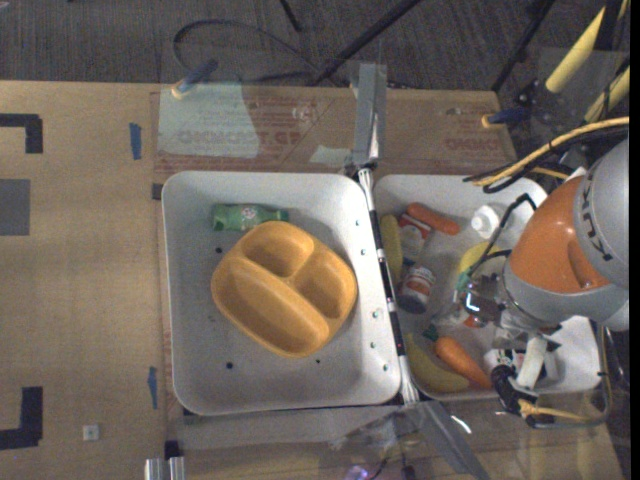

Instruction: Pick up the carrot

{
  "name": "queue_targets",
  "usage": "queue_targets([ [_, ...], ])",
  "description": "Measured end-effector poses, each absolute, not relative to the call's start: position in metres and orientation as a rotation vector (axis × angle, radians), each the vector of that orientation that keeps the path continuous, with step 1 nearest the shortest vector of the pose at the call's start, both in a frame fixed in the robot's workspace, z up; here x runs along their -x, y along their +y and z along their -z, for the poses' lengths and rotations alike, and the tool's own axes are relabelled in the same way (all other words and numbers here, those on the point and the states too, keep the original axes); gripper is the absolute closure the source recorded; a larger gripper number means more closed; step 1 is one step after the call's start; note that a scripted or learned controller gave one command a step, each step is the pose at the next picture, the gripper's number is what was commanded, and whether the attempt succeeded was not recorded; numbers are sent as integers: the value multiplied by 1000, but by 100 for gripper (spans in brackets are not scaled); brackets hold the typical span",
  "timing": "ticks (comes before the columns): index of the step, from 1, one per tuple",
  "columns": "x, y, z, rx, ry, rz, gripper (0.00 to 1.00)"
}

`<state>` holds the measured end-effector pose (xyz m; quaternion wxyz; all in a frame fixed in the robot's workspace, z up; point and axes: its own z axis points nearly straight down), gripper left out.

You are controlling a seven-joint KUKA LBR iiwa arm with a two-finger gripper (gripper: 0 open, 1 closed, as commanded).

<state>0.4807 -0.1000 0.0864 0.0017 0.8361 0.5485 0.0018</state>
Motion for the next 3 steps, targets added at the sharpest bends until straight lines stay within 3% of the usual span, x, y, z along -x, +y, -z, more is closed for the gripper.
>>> queue_targets([
  [1,-481,-113,-86,-2775,1471,-7,0],
  [2,-482,-113,-98,-2772,1471,-10,100],
  [3,-540,-81,-185,-2869,1282,2,100],
])
